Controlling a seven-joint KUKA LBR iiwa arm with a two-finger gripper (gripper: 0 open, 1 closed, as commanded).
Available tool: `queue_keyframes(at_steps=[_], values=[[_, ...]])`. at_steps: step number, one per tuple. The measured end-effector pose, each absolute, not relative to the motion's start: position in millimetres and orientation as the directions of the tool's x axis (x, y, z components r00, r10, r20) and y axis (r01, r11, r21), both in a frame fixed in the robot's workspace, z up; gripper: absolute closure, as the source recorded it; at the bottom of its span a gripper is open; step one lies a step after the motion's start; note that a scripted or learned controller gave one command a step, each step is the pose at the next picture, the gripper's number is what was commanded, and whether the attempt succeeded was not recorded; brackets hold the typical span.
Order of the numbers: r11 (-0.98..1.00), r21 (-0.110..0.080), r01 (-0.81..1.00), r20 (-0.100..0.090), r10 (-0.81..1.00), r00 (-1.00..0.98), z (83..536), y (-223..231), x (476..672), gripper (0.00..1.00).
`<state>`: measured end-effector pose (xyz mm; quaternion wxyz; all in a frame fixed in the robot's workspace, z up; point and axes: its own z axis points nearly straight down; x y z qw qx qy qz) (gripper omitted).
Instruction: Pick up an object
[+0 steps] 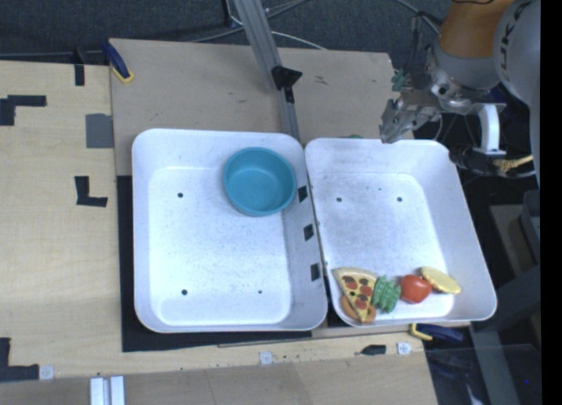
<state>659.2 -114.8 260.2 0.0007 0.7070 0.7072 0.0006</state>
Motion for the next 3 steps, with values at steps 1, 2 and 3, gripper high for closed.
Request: queue_keyframes(at_steps=[1, 2, 3], values=[[0.005, 0.0, 1.0, 0.001, 1.0, -0.005, 264.3, -62.8, 663.7, 1.0], [0.005, -0.001, 1.0, 0.001, 1.0, -0.005, 257.0, -0.8, 668.9, 1.0], [0.004, -0.002, 1.0, 0.001, 1.0, -0.004, 238.2, 50.3, 666.4, 1.0]])
